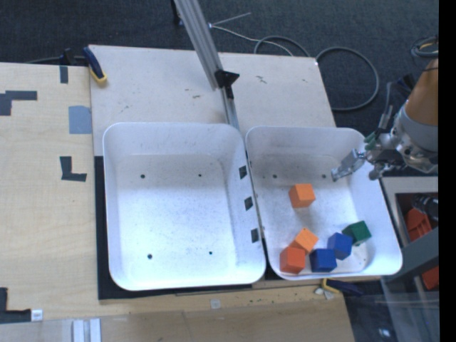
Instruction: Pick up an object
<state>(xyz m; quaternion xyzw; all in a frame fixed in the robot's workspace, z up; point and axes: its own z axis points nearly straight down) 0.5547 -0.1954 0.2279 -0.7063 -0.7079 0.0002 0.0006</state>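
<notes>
A pale wooden bench [43, 191] sits on dark carpet, carrying two shallow white bins side by side on a light board. No brand, label or readable writing shows anywhere; only grey and dark tape patches mark the wood at nine o'clock.

The right bin [285, 140] holds all the blocks. An orange cube [302, 194] lies alone near the bin's middle. Toward five o'clock of it a cluster sits in the bin's near corner: a small orange block [307, 239], a red-orange cube [292, 259] just beside it, two blue cubes [323, 260] [340, 245] touching or nearly so, and a green cube [357, 231] at the cluster's three o'clock end.

The gripper [347, 167] hangs over the bin's right wall, at about two o'clock from the lone orange cube and well apart from it. Nothing sits between its fingers; whether they are spread or closed cannot be told.

The left bin [114, 148] lies at nine o'clock. A metal rail [203, 38] slants in from twelve o'clock, cables loop on the carpet at one o'clock, and a blue-and-yellow tool [95, 65] rests at ten o'clock.
</notes>
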